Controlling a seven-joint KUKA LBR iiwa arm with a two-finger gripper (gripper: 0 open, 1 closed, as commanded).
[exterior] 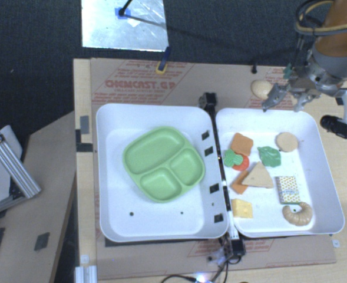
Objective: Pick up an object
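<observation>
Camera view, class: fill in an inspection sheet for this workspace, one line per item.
Surface: bench bearing left bin and right bin.
Job's things: right bin holds round cookie, green piece, orange piece, wedge, yellow cube, patterned packet, croissant.
Clutter: green divided plate in left bin; pale round item on bench beyond the right bin.
Grippers: gripper above right bin's far edge, jaws apart, nothing between.
Cables: hoses on arm.
Surroundings: silvery sheet on dark floor.

bench (55, 158), two white bins (155, 217), cardboard (144, 81)
</observation>
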